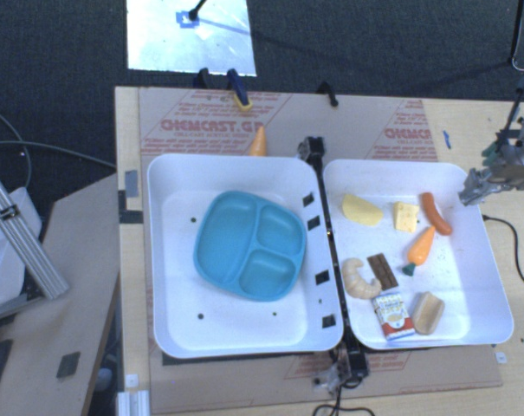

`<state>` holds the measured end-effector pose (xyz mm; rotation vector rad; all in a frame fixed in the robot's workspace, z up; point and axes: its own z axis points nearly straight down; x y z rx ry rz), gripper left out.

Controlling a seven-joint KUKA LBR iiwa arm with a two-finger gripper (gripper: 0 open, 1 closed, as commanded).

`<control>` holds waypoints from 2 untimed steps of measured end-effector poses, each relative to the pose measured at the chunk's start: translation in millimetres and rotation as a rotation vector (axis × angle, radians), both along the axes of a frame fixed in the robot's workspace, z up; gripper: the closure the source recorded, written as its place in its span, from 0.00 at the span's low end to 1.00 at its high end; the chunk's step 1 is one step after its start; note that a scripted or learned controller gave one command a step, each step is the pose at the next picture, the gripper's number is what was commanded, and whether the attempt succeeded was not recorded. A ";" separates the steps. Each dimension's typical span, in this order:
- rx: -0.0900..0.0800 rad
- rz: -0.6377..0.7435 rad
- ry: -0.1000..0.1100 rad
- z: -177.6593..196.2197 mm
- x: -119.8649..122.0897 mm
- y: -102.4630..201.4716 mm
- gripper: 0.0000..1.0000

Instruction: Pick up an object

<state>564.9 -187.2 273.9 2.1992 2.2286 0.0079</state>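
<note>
Hovering at the right bin's [491, 258] far right corner, the gripper [480, 185] sat just outside the rim; whether its fingers were apart or together I could not tell. The toy foods lay crowded inside: a sausage [435, 212] nearest, a carrot [421, 246] just beside it, cheese [405, 216] near. A descent there would probably strike the rim, or nudge two pieces together.

Both bins [244, 170] are plain white; the divided tray [249, 243] is solid light blue; the carrot [421, 246] is orange with a green tip; the sausage [435, 212] red-orange; the cheese square [405, 217] pale yellow; the chocolate bar [382, 271] dark brown; the carton [393, 315] red and white.
</note>
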 end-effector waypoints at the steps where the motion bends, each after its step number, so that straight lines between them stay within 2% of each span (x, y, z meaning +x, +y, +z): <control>1: -0.001 0.004 -0.004 11.3 1.1 0.0 1.00; 2: 0.005 -0.017 0.015 -10.2 -74.8 -14.1 1.00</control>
